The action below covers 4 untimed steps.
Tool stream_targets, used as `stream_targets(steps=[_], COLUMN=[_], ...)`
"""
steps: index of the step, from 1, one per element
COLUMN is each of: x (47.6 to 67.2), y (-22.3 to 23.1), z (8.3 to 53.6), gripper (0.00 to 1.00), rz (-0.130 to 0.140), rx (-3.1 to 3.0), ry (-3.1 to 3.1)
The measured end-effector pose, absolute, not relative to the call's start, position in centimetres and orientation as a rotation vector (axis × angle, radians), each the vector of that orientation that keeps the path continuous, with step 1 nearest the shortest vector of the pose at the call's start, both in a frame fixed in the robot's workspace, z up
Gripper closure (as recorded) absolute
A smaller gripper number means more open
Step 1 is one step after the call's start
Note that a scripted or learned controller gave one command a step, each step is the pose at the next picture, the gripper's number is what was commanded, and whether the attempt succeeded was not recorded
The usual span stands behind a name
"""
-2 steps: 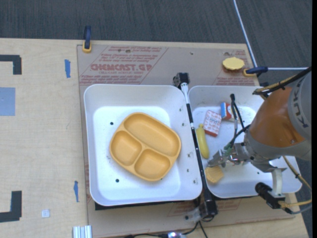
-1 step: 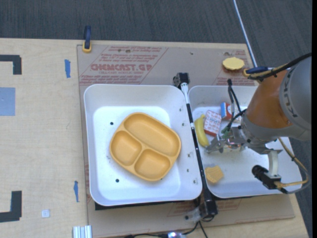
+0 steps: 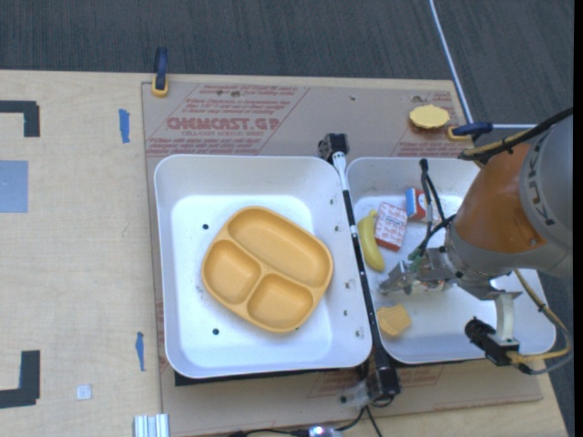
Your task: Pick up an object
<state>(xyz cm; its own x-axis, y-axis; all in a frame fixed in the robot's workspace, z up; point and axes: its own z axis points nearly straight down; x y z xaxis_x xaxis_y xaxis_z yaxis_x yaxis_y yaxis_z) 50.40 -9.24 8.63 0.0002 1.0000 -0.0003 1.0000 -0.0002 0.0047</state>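
In the right bin [image 3: 510, 344] my gripper [image 3: 398, 282] hangs low, its metal fingers pointing left, just above a yellow cheese wedge [image 3: 393, 320]. A banana [image 3: 369, 241] lies along the bin's left wall, above and left of the fingertips. Beside the banana sits a red and white packet [image 3: 392, 225], with a small blue and red item [image 3: 414, 202] behind it. Nothing shows between the fingers. The arm's orange band [image 3: 496, 212] covers the bin's right half.
The left bin [image 3: 182, 235] holds a yellow three-compartment plate [image 3: 266, 269]. A yellow disc [image 3: 429, 116] and a blue clamp [image 3: 469, 130] rest on the board behind the right bin. Cables cross the right bin near the arm.
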Motion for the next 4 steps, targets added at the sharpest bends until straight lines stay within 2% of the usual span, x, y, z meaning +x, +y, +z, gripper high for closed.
stream_targets(steps=[1,2,3,4], x=[48.1,48.1,53.4,52.1], y=[-9.2,-9.2,-9.6,-9.4], z=[8.6,8.6,8.6,8.6], gripper=[0.00,0.00,0.00,0.00], rz=[0.006,0.006,0.004,0.004], rx=[2.218,2.219,2.218,2.219], ry=[2.218,2.217,2.219,2.218])
